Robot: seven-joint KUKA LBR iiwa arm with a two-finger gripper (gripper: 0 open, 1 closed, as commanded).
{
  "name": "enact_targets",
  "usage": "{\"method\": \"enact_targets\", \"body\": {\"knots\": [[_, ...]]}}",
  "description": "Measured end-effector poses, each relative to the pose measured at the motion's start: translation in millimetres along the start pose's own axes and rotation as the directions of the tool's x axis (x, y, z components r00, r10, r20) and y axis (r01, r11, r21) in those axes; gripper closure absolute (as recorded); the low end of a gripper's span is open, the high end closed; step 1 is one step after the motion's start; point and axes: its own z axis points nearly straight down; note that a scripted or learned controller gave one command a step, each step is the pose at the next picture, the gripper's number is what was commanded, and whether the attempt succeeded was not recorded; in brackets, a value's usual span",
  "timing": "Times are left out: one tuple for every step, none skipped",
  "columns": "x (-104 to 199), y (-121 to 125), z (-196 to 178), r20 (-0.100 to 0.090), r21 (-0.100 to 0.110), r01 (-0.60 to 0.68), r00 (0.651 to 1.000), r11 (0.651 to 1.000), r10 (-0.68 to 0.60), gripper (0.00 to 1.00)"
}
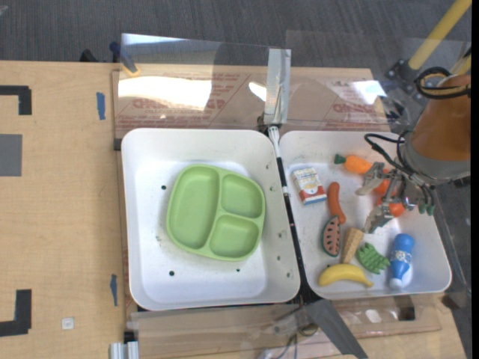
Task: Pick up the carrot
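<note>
Looking down at a slant on a bench bearing two shallow white bins side by side. The left white bin (142,200) is holding a light green plastic plate (215,212) with three compartments, lying flat near the bin's middle.

The right white bin (434,275) is holding a scatter of toys. Taking the plate as the landmark, all of them are lying to its right, across the divider between the bins. The small orange toy carrot with a green top (355,163) is lying on its side near the bin's far edge, up and to the right of the plate. Nearer the plate are sitting a small white and red carton (307,184), a reddish-brown toy sausage (336,201) and a watermelon slice (331,237). Lower right of the plate are lying a yellow toy banana (344,276), a green leafy piece (371,258) and a blue and white bottle (402,259).

The grey arm's two-finger gripper (389,200) is hanging over the right bin, just right of the carrot and below it; whether it is spread or closed cannot be told amid the clutter.
</note>
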Motion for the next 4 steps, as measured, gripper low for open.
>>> {"method": "enact_targets", "body": {"knots": [[-3,2,-13,0.009,0.001,0.004,1.0,1.0,-0.004,1.0],[-84,-18,8,0.004,-0.001,-0.122,0.993,0.993,0.122,1.0],[-78,-19,9,-0.024,0.0,-0.124,0.992,0.992,0.124,0.0],[-63,26,8,-0.025,0.027,-0.413,0.91,0.911,0.413,0.0]]}}
